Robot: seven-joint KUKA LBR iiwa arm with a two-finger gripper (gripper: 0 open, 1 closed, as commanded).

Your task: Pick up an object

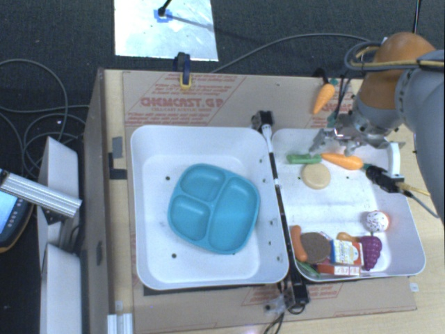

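My gripper (336, 143) hangs over the far end of the right bin (410, 218), open with nothing between its fingers. Just below it lies an orange carrot (343, 161), with a green bean pod (304, 158) to its left and a cream round disc (316, 177) in front. At the bin's near end sit a white speckled ball (376, 221), purple grapes (372, 250), a small juice carton (345, 252), a brown round piece (315, 246) and an orange sausage shape (297, 242).
The left bin (153, 158) holds a blue divided plate (213, 208). A second carrot (323, 97) lies outside the bins on the cardboard behind the right bin. A black clamp (263, 121) sits at the far end of the rim between the bins.
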